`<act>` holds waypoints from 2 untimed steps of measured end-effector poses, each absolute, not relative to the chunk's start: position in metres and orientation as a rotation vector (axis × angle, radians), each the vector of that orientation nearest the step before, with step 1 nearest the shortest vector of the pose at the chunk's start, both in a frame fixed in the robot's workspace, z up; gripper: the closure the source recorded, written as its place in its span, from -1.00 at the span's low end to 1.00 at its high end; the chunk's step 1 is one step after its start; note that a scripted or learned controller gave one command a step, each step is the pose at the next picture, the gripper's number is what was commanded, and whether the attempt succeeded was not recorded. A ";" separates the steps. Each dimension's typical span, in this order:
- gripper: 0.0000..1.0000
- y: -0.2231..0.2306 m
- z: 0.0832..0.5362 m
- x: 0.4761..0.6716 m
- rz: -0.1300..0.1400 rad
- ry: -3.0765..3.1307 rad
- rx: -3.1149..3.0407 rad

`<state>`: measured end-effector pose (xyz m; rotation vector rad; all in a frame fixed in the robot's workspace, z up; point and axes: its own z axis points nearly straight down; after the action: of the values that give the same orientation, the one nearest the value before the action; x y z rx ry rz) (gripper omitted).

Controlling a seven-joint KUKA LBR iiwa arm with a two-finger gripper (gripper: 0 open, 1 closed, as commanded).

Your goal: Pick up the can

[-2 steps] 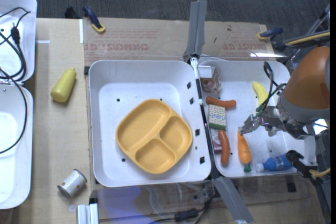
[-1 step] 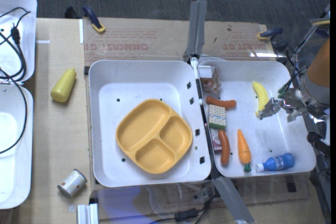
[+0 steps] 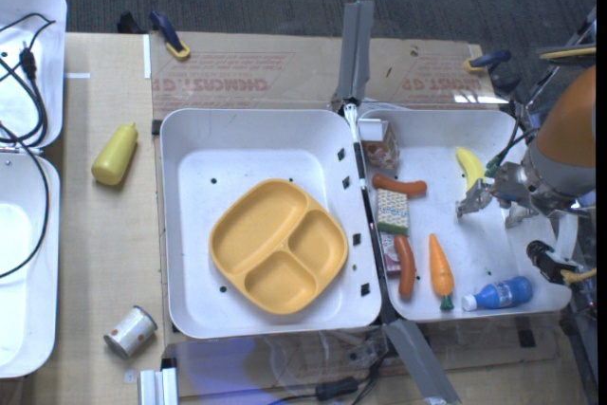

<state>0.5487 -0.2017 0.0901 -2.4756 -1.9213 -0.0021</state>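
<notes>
The can [image 3: 130, 330], silver with a red mark, lies on its side on the wooden bench, outside the bins and off the left bin's front left corner. My gripper [image 3: 493, 207] hangs over the right side of the right bin [image 3: 493, 123], far from the can. Its fingers are spread open with nothing between them. A yellow banana [image 3: 469, 167] lies just behind the left fingertip [image 3: 470, 202].
The left bin [image 3: 190, 204] holds a yellow divided plate [image 3: 277, 246]. In the right bin lie two sausages [image 3: 399, 186], a green packet [image 3: 393, 211], a carrot [image 3: 439, 267], a blue bottle [image 3: 500, 294] and a small box [image 3: 377, 136]. A mustard bottle [image 3: 115, 155] lies on the bench.
</notes>
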 end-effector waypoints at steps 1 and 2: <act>-1.00 -0.200 0.090 0.580 -0.001 -1.525 -2.730; -1.00 -0.192 0.177 0.623 0.004 -1.607 -2.700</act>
<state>0.6225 -0.1919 0.1768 -2.7004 -1.6070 0.0035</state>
